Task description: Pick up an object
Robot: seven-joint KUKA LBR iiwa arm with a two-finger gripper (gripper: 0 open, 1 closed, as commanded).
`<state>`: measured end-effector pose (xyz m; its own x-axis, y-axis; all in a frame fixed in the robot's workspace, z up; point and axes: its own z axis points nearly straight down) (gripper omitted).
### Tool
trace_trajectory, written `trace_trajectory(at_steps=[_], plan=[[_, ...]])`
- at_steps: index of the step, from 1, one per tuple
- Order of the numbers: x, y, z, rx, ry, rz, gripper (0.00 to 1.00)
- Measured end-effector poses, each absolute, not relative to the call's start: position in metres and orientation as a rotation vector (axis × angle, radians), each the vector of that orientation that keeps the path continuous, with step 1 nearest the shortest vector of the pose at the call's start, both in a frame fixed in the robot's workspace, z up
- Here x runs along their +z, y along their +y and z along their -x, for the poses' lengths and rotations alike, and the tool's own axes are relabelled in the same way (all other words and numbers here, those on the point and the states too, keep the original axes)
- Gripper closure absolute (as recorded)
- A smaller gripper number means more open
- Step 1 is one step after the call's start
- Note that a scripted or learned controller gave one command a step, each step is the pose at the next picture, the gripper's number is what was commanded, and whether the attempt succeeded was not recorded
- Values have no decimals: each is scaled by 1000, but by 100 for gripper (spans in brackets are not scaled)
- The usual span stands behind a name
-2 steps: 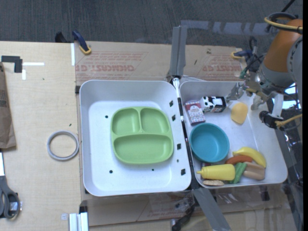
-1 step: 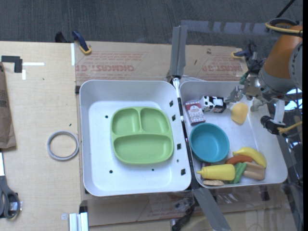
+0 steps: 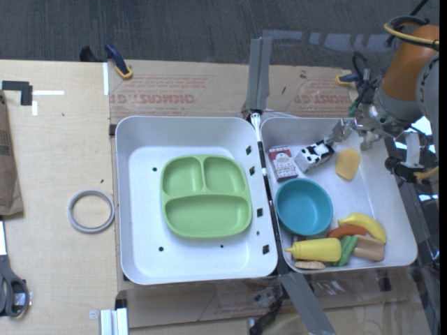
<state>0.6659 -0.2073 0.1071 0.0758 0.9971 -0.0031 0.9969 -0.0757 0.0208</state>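
Overhead slanted view of the worktop [image 3: 56, 159] with two white bins. The left bin [image 3: 133, 208] holds a green divided plate [image 3: 206, 195]. The right bin [image 3: 391, 208] holds a blue bowl [image 3: 304, 206], a red carton [image 3: 282, 162], a black-and-white carton [image 3: 313, 155], a yellow block [image 3: 347, 164] and toy foods including a banana [image 3: 363, 224]. The gripper [image 3: 355, 132] hangs over this bin's far edge, near the yellow block.

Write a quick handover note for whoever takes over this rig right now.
Gripper: above the right bin's far end, nothing visibly between its fingers.
Right bin holds: red carton, black-and-white toy, yellow piece, blue bowl, banana, mustard bottle.
Left bin: green divided plate.
Done: nothing lifted.
Left: pick one object.
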Motion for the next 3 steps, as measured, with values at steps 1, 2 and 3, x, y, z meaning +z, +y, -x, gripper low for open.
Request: trace_trajectory(at_steps=[1,2,3], plan=[[107,-175,-611,23,2191,-2216,0],[107,-213,-608,28,2299,-2105,0],[107,-192,-658,20,2325,-2074,0]])
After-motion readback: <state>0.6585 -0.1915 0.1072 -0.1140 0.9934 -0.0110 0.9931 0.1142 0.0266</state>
